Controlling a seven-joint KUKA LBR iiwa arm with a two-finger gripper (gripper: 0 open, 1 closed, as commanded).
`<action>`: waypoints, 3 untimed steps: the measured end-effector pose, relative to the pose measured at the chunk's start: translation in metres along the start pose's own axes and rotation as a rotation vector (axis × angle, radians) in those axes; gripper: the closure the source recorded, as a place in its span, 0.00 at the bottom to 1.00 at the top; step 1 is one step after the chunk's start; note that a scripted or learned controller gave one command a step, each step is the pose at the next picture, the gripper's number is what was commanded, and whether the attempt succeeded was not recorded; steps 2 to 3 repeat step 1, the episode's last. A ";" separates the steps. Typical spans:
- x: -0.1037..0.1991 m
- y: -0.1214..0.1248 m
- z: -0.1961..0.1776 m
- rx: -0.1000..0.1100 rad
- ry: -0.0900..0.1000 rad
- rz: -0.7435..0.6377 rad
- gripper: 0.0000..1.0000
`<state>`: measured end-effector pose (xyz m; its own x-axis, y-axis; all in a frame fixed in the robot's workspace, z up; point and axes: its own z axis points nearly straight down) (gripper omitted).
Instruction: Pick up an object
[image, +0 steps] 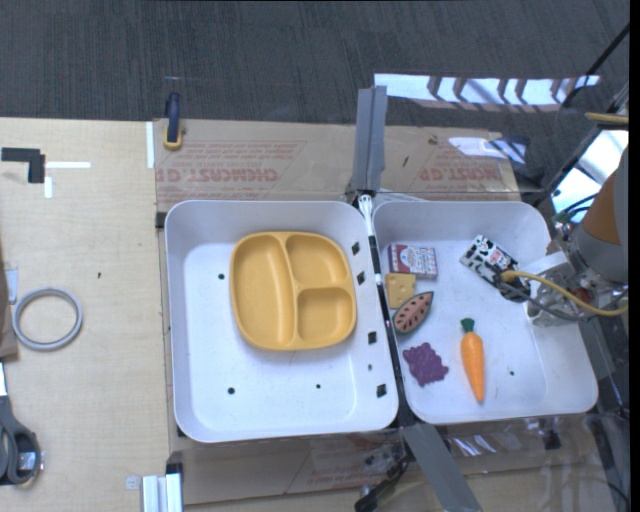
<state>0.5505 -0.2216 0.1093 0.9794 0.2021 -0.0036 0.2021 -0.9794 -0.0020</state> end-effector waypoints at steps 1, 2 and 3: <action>0.006 0.002 -0.055 -0.001 0.000 -0.091 0.00; 0.006 0.002 -0.055 -0.001 0.000 -0.091 0.00; 0.006 0.002 -0.055 -0.001 0.000 -0.091 0.00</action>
